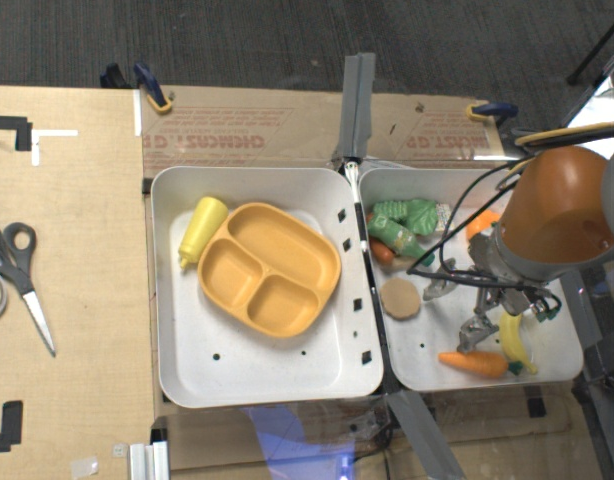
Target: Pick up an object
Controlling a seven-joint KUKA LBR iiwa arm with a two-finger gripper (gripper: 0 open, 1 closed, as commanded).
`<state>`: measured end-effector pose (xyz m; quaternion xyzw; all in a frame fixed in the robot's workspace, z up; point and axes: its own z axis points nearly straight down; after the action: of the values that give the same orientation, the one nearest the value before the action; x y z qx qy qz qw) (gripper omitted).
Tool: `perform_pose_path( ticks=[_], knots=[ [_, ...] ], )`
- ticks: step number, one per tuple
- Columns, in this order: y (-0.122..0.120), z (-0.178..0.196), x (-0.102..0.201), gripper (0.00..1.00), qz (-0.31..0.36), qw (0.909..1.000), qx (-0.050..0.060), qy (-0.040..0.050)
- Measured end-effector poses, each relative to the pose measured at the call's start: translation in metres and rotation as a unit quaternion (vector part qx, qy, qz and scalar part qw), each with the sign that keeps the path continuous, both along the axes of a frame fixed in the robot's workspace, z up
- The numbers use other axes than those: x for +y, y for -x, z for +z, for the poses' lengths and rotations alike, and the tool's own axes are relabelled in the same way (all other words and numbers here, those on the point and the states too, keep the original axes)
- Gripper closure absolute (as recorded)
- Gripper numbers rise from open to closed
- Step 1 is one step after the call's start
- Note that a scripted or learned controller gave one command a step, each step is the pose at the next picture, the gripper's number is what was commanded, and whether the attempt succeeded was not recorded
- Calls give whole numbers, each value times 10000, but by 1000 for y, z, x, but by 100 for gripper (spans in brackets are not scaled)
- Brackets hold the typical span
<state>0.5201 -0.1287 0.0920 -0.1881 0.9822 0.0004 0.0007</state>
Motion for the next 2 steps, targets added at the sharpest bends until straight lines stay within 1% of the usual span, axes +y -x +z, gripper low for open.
perform_pose_path(
  ticks=[1, 2],
  knots=[
    [-70, 1, 7, 0, -689, 9976, -18, 0],
    [-50, 2, -69, 0, 1491, 9888, -27, 10]
  ],
)
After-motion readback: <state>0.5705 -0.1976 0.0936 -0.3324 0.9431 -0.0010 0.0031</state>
